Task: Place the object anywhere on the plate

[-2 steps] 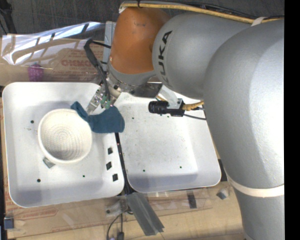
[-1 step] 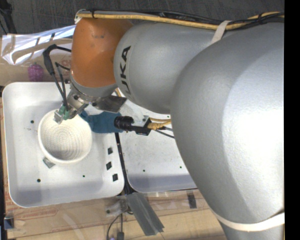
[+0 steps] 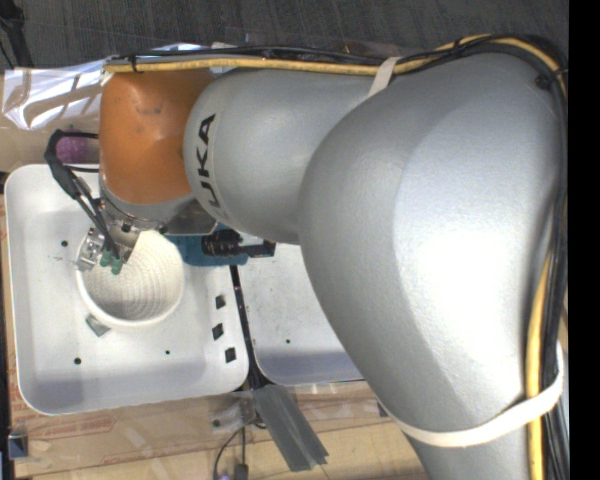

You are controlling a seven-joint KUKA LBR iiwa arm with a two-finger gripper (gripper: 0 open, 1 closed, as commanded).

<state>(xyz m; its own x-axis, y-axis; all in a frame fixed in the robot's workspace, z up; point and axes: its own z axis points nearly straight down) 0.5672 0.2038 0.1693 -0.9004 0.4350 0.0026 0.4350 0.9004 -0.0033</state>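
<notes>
I hang my claw (image 3: 108, 258) over the far-left rim of the white ribbed plate (image 3: 140, 286) in the left bin (image 3: 40, 368), because the drop must land inside that rim. A small green thing (image 3: 111, 263) sits at my fingertips, seemingly pinched between them. It is too small to judge its long axis or heading.

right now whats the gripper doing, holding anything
Gripper: over the ribbed white plate in the left bin; open or shut cannot be told.
</notes>
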